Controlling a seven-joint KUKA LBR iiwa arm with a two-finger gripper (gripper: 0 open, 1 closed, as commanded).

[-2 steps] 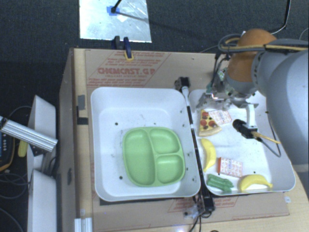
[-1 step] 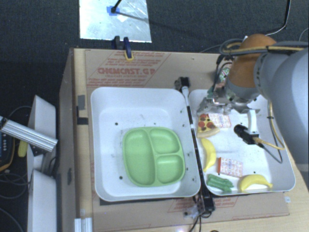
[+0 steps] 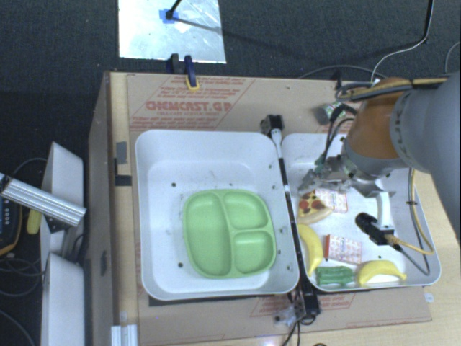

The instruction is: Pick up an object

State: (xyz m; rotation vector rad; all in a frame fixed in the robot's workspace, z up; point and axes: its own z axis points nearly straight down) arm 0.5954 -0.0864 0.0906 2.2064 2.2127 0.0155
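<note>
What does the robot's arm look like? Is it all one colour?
No, two colours. The arm is fat, round and grey, with an orange band near its end. Below the band comes its hand, made of small grey metal parts. Thin dark cables run beside the band.

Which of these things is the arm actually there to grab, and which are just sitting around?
Could be grabbed, all in the right bin:
pizza slice toy
two bananas
red-patterned packet
green item

Just lying about:
green divided plate in the left bin
cardboard sheet
cables
</note>
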